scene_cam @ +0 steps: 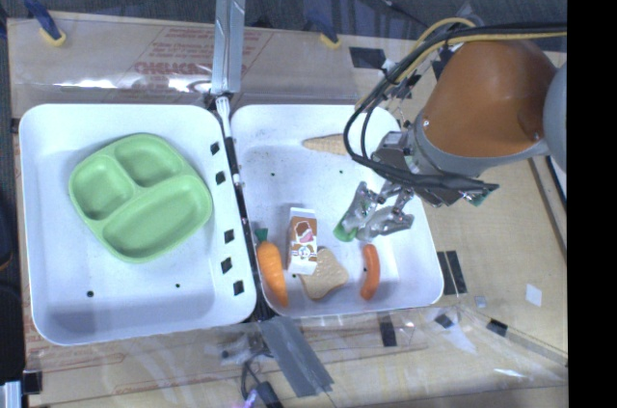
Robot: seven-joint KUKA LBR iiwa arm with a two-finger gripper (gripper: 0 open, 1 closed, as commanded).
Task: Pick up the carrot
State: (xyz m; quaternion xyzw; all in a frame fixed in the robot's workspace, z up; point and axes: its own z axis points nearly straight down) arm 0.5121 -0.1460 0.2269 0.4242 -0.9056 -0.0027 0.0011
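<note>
The carrot (272, 274) is orange with a small green top. It lies against the left wall of the right bin (424, 261), near the front. My gripper (380, 215) hangs over the right half of that bin, well to the right of the carrot and apart from it. A small green piece (344, 229) sits right at the gripper's left side. The orange wrist band and cables hide the bin's far right part.
Next to the carrot lie a small carton (303, 243), a toast slice (325, 277) and a red-orange sausage-like piece (369, 269). An ice-cream cone (328, 143) lies at the back. The left bin (48, 300) holds a green divided plate (141, 196).
</note>
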